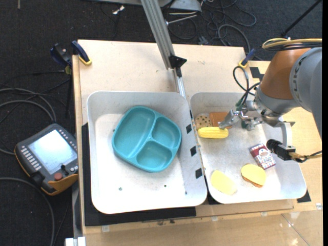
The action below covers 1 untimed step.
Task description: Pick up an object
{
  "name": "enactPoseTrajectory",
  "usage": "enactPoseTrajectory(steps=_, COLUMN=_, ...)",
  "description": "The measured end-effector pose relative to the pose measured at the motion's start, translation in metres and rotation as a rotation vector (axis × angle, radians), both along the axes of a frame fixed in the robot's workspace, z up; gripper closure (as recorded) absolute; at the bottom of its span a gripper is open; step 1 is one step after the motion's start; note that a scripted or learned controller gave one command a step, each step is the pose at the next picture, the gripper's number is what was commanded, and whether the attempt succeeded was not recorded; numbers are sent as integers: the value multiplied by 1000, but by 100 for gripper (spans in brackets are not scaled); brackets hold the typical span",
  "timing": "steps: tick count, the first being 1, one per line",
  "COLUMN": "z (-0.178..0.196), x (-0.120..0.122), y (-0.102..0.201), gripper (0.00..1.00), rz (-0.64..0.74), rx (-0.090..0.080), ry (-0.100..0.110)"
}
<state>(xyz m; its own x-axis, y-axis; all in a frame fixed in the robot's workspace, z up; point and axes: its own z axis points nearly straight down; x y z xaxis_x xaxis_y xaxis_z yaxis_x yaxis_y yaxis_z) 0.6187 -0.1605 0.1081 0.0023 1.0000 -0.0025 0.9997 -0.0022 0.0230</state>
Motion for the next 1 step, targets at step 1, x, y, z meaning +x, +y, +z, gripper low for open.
enactPoseTrajectory(steps=1, z=13, x=1, y=0, gripper=100, rz=3, rx=-3, ry=-5)
